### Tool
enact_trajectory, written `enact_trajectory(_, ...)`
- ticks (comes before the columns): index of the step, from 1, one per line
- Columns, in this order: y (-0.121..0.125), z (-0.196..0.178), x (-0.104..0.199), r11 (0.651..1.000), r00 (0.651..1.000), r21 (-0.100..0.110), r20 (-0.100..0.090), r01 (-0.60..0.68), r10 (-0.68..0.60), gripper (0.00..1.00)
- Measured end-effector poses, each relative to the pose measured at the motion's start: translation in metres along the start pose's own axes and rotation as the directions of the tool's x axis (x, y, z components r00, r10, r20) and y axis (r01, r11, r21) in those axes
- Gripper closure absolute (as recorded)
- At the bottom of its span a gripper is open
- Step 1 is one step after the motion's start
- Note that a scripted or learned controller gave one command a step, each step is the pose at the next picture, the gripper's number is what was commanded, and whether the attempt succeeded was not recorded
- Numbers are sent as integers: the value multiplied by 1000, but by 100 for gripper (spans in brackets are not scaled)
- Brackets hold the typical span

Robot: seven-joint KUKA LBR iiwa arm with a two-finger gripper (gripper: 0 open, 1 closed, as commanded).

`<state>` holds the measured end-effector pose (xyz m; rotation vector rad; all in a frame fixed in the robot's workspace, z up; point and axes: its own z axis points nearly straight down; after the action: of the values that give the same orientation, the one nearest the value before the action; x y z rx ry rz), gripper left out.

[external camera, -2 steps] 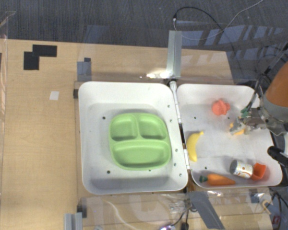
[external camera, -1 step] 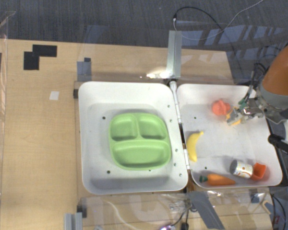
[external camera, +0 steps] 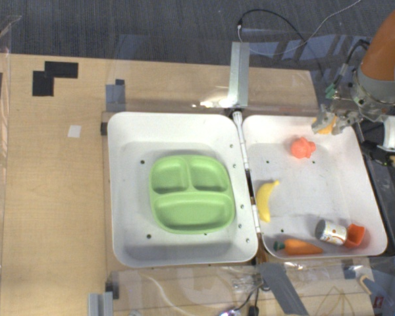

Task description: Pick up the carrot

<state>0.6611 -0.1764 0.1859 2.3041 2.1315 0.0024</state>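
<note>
Carrot (external camera: pixel 303 247) lay untouched on the floor of the right bin (external camera: pixel 345 176), at its near edge, well apart from the claw (external camera: pixel 334 125) and below and a little left of it in the camera view. Whether the claw was open or closed could not be told; something small and yellowish showed at its tip, too blurred to name. By the look of things the approach had not begun: the claw hung over the bin's far right corner, so the next move called for a long travel toward the near edge, a descent over the carrot, and a grip across its narrow body, kept away from the bin wall just beside it. Counting from far left of the claw: one left bin (external camera: pixel 125 176) holding one green tray (external camera: pixel 192 193); then, in the right bin, one banana (external camera: pixel 266 200) down-left of the claw, the one carrot, one pink toy (external camera: pixel 303 147) just below-left of the claw, one can (external camera: pixel 330 232) almost straight below it, and one orange cup (external camera: pixel 356 235) touching that can.
</note>
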Motion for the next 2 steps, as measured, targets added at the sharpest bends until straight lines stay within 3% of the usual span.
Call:
enact_trajectory(1,3,-66,80,984,984,1,0,-179,179,100)
enact_trajectory(2,-1,-55,129,982,982,3,0,-190,190,100)
